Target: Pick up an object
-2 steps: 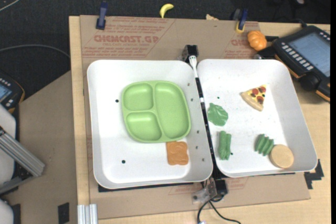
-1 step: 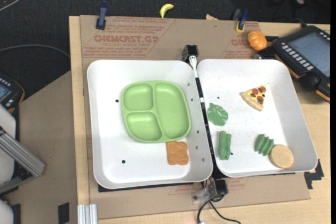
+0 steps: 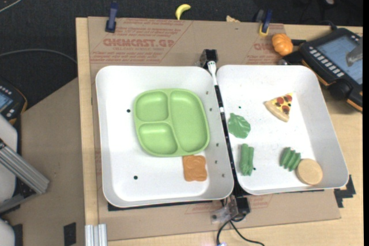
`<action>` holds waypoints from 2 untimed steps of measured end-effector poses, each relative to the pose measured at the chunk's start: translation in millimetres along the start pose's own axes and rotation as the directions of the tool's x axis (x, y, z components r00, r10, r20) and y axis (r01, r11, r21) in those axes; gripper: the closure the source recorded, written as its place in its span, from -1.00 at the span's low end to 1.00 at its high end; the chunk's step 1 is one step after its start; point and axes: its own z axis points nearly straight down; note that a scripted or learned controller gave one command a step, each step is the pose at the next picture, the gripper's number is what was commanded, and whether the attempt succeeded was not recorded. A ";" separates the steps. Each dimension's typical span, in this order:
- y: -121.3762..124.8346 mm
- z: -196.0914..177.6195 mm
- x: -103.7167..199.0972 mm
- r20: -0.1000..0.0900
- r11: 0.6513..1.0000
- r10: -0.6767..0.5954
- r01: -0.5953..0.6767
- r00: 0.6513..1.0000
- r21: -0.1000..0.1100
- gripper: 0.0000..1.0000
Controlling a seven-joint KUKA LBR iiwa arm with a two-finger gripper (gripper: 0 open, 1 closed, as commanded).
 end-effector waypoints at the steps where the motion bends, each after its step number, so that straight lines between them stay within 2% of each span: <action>1: -0.7 105.9 -10.6 -0.001 1.000 0.005 -0.005 1.000 0.011 -1.00; 2: 0.7 4.6 41.9 0.001 1.000 -0.004 0.004 1.000 -0.015 -1.00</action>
